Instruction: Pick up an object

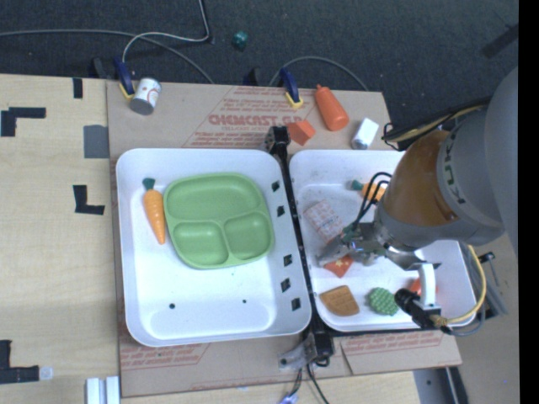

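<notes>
My gripper (344,249) is low in the right bin (438,322), near its left middle, reaching in from the right under the orange wrist band. Right below it, touching or nearly so, lies a small red piece (338,267). A pale pinkish ribbed item (321,217) lies just above the gripper. In the front of the bin sit a tan toast-like slice (338,300) and a green knobbly item (383,300). A small orange item (372,190) lies at the back, by the arm. The arm hides much of the bin's right half.
The left bin (135,251) holds a green divided plate (219,219) and a toy carrot (154,213) beside it. Behind the bins on cardboard lie an orange bottle (331,108), a white block (365,132), a small can (146,94) and cables.
</notes>
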Controlling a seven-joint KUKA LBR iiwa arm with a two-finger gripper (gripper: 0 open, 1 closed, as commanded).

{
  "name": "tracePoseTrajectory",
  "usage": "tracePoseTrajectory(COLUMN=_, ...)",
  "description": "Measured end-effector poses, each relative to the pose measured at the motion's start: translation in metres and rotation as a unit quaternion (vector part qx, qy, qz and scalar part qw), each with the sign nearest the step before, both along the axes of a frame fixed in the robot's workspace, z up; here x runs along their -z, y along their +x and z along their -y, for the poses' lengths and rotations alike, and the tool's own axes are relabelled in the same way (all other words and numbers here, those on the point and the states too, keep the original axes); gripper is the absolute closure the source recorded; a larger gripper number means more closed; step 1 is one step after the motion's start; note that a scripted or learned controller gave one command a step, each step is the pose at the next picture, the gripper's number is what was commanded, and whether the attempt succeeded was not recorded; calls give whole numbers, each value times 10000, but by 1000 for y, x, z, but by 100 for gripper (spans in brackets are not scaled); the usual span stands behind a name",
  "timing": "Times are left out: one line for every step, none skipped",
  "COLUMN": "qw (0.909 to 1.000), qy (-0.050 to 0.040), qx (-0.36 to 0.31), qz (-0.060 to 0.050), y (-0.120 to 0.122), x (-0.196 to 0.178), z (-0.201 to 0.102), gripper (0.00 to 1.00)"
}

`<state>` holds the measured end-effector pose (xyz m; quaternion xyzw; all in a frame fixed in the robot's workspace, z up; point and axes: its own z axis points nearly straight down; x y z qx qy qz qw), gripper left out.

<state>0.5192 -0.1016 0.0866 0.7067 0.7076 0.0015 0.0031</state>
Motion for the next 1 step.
tracePoseTrajectory(qw=10000, qy=5, qx=-1, qz=-25, y=62, x=-98, z=-10, gripper=0)
